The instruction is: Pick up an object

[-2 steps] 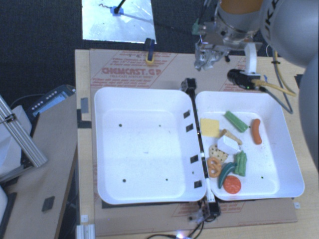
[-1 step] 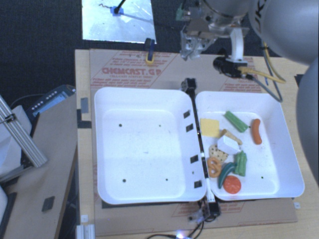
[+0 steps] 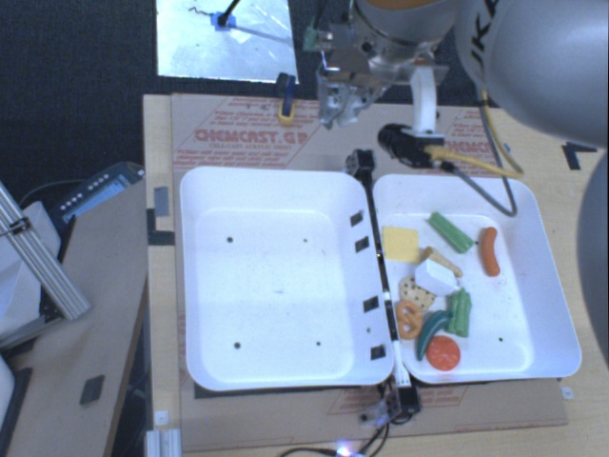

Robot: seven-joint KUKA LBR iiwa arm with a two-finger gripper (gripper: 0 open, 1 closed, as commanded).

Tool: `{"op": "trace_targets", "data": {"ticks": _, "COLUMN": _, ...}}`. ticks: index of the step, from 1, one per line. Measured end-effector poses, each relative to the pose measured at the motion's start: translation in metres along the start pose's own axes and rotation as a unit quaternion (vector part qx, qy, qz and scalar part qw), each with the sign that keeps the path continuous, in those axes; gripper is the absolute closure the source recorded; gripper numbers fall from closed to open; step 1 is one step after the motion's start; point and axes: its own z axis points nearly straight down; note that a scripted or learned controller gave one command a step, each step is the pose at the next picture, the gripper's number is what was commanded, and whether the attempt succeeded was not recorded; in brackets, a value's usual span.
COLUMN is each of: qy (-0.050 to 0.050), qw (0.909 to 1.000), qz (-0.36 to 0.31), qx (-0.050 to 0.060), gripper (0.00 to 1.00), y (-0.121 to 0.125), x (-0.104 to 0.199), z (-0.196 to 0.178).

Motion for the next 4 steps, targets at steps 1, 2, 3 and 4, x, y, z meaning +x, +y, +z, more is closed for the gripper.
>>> {"op": "trace_targets", "data": {"ticks": 1, "qy": 0.001, "qw": 1.0000, "qz": -0.001, "qx": -0.001, "gripper": 1.00, "y": -0.029, "x": 0.061, "z": -0.023}}
{"op": "trace_targets", "data": {"ticks": 2, "qy": 0.000, "qw": 1.0000, "qz": 0.000, "qx": 0.002, "gripper": 1.00, "y": -0.097, "x": 0.082, "z": -0.032}}
{"op": "trace_targets", "data": {"ticks": 3, "qy": 0.000, "qw": 1.0000, "qz": 0.005, "qx": -0.003, "gripper": 1.00, "y": -0.010, "x": 0.079, "z": -0.054}}
{"op": "trace_targets", "data": {"ticks": 4, "qy": 0.000, "qw": 1.0000, "qz": 0.001, "qx": 0.001, "gripper": 1.00, "y": -0.076, "x": 0.081, "z": -0.063}}
